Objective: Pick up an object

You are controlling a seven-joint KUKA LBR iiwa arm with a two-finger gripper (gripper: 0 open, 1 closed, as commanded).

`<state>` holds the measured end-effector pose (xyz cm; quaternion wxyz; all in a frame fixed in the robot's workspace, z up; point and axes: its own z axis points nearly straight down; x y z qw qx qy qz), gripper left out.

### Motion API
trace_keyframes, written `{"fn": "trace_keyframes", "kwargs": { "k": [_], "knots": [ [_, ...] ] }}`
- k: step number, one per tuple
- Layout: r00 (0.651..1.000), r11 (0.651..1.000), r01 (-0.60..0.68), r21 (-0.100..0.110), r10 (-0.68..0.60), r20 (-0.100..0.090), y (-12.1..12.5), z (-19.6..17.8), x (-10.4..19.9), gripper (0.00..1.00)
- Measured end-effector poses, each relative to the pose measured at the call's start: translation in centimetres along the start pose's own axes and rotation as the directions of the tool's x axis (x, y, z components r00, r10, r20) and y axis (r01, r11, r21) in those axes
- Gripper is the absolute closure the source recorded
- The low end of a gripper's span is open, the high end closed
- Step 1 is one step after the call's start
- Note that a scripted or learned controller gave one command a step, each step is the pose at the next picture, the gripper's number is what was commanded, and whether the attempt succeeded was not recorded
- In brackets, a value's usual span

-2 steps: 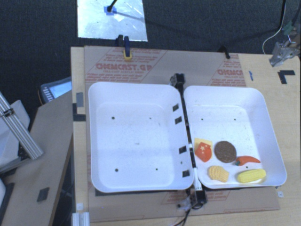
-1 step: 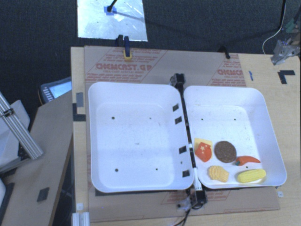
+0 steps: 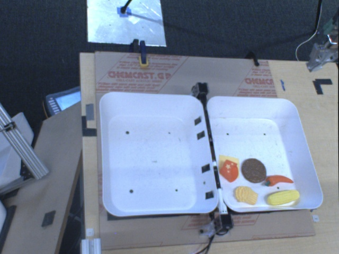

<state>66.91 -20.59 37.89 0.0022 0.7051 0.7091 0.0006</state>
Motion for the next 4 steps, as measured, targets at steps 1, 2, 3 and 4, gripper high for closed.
{"fn": "trace_keyframes", "kwargs": {
  "k": [1, 2, 3, 4],
  "knots": [
    [1.0, 1.0, 0.0, 0.0, 0.0, 0.0, -0.01, -0.47, -0.01, 1.0],
    [1.0, 1.0, 0.0, 0.0, 0.0, 0.0, -0.01, -0.68, -0.01, 1.0],
    [1.0, 1.0, 0.0, 0.0, 0.0, 0.0, -0.01, -0.87, -0.02, 1.0],
    [1.0, 1.0, 0.0, 0.0, 0.0, 0.0, -0.01, -1.27, -0.02, 1.0]
  ]
}}
